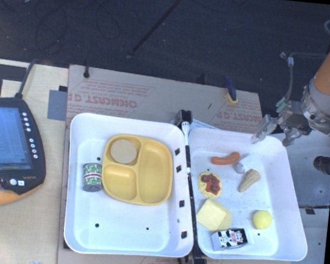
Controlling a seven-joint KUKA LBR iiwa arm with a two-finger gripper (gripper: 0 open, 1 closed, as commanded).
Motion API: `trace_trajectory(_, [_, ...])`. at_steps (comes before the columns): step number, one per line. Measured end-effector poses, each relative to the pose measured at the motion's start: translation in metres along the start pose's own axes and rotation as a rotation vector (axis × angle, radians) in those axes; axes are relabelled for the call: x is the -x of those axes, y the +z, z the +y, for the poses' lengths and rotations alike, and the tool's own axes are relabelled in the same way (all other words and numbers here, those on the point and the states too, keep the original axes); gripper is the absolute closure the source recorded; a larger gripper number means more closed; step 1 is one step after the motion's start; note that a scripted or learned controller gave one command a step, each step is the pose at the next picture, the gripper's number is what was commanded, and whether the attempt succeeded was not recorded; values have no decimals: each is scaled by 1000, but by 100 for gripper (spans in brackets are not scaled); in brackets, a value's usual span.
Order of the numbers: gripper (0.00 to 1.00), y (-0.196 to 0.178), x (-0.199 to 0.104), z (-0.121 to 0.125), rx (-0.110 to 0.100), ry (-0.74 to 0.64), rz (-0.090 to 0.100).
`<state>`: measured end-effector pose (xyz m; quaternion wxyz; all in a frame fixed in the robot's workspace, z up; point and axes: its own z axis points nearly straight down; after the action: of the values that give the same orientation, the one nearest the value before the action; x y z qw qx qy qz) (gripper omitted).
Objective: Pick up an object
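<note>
The right bin [291,190] holds a red sausage [225,159], a small grey ball [239,167], a tan cone-shaped piece [249,180], a small pizza with red topping [210,184], a yellow cheese wedge [213,215], a yellow lemon [262,219] and a black-and-white carton [229,238]. My gripper [277,131] hangs above the bin's far right corner, well clear of every item. Its fingers are spread and nothing lies between them.
The left bin [77,225] carries a yellow divided tray [147,182] with a tan disc [122,151] in one compartment, and a small green-labelled can [92,176] beside it. A teach pendant [6,146] lies at the far left. Cardboard sits beneath both bins.
</note>
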<state>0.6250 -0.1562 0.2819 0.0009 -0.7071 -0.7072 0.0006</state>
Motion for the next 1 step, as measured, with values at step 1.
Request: trace_trajectory(1, [0, 130, -7, 17, -6, -4, 1])
